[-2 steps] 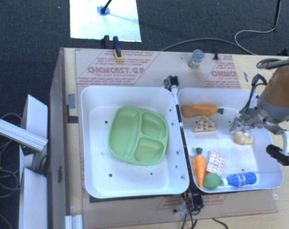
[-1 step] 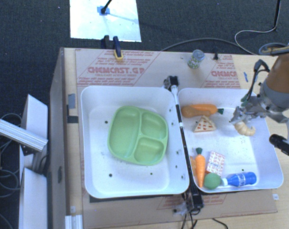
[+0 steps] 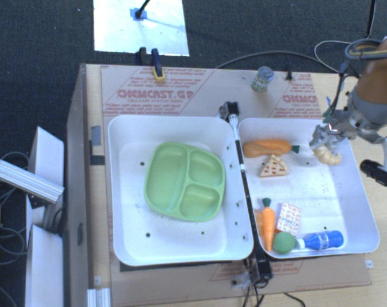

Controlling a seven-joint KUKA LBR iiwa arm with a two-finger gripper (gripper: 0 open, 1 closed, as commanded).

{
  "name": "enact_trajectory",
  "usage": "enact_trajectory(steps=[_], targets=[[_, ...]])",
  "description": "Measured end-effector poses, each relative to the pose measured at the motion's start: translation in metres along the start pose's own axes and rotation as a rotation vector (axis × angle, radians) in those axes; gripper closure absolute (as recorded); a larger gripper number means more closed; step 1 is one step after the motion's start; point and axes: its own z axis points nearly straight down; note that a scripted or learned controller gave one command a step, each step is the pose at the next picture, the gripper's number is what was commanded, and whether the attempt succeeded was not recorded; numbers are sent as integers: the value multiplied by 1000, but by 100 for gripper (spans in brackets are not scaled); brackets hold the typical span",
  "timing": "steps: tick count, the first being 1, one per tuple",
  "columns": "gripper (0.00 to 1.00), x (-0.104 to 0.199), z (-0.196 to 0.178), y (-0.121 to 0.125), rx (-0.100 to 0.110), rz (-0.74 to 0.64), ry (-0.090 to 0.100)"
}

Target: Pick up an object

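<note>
My gripper (image 3: 325, 139) hangs over the back right part of the right bin (image 3: 353, 190). A small beige lumpy object (image 3: 328, 156) sits right at its tip; whether it is gripped or just lies beneath is unclear. Elsewhere in that bin are a long orange vegetable (image 3: 267, 148), a pizza-slice toy (image 3: 274, 166), a carrot (image 3: 267, 220), a small speckled packet (image 3: 288, 217), a green ball (image 3: 283, 242) and a blue bottle (image 3: 322, 240).
The left bin (image 3: 132, 171) holds a green divided tray (image 3: 185, 181). A black bar (image 3: 241, 171) runs along the seam between the bins. A small jar (image 3: 263, 78) stands on the board behind them. Cables hang near the arm (image 3: 375, 85).
</note>
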Motion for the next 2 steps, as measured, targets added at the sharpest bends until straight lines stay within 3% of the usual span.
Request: enact_trajectory(steps=[1, 2], targets=[[100, -16, -24, -47, 1, 3, -1], [0, -16, -24, -47, 1, 2, 0]])
